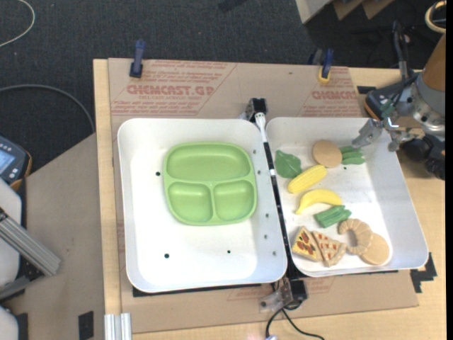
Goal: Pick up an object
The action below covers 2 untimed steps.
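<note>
The right bin [407, 211] holds several toy foods: a green leaf [287, 163], a corn cob [307, 178], a banana [318, 200], a tan round biscuit [327, 153], a small green pod [352, 157], a dark green piece [331, 216], pizza slices [317, 246], a pretzel-like piece [354, 234] and a tan disc [376, 250]. My gripper [379, 137] hangs over the bin's far right corner, just right of the green pod. Its fingers stand apart and open, with nothing between them.
The left bin [141, 246] carries a light green divided plate [210, 183]. A black divider with a clamp [257, 109] runs between the bins. Blue and yellow clamps [136, 50] hold the cardboard base at the back. The arm's body [432, 105] fills the right edge.
</note>
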Each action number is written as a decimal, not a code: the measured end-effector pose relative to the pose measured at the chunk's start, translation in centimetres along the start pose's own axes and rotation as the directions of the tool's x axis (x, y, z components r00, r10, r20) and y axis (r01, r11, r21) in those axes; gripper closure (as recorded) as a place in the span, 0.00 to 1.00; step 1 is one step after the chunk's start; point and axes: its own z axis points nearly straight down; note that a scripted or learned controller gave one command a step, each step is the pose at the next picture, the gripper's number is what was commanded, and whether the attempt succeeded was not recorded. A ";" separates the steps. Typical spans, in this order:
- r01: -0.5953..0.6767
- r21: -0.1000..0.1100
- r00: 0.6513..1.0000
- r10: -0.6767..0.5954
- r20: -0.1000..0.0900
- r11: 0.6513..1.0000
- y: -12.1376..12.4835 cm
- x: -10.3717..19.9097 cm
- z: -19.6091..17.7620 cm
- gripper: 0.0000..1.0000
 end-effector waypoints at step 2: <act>-0.001 0.008 1.000 0.001 -0.004 1.000 -4.5 11.2 9.3 0.00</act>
